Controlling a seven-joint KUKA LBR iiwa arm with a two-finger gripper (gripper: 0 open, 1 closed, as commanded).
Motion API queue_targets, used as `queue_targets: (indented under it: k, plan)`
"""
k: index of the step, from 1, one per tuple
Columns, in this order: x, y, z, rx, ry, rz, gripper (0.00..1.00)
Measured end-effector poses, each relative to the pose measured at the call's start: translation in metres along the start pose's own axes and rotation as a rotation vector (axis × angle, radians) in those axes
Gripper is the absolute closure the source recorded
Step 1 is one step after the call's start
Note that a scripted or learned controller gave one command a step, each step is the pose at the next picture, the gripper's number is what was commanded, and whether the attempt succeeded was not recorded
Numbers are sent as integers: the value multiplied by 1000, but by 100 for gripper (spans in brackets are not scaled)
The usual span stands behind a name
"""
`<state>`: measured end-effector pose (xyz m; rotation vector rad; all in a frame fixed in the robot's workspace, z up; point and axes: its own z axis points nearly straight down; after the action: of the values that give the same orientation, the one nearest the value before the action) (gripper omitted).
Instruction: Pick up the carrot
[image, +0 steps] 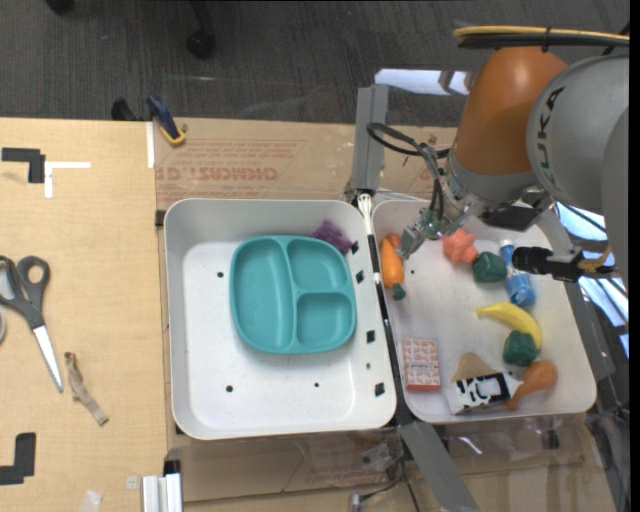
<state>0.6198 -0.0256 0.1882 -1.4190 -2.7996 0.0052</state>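
The carrot (390, 266) is orange with a green tip. It lies lengthwise against the left wall of the right bin (575, 330), near the bin's back corner. My gripper (413, 236) hangs just right of and behind the carrot's upper end, very close to it, under the grey wrist with the orange band. Cables and the wrist hide much of the gripper from this slant.
The right bin also holds a pink piece (460, 246), dark green items (490, 266), a blue item (520, 289), a banana (511, 320), an orange fruit (537, 377), a patterned box (420, 362) and a black-and-white item (480, 390). The left bin (190, 330) holds a teal divided plate (295, 293) and a purple item (333, 235).
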Motion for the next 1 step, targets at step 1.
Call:
queue_targets:
  k: [1]
  plan:
    - [84,4,0,2,2,51,100]
